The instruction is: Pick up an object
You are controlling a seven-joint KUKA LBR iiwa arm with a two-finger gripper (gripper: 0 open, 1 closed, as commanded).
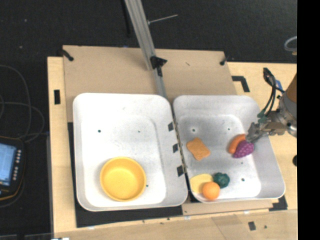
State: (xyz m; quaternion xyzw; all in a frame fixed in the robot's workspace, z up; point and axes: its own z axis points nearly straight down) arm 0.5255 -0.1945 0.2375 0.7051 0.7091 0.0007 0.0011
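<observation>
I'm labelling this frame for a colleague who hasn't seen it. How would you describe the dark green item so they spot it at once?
Look in the right bin, along its near edge. The dark green object lies beside an orange ball and a pale yellow piece. It is the only dark, green thing among them.

I see the round yellow plastic bowl [123, 178] in the near part of the left shallow white bin [90, 109]. In the right shallow white bin [215, 106], the flat tan sponge-like square [198, 148] lies in the middle, the purple grape bunch [243, 149] to its right, and the small orange ball [210, 190] beside the dark green lump [221, 179] at the near edge.
</observation>
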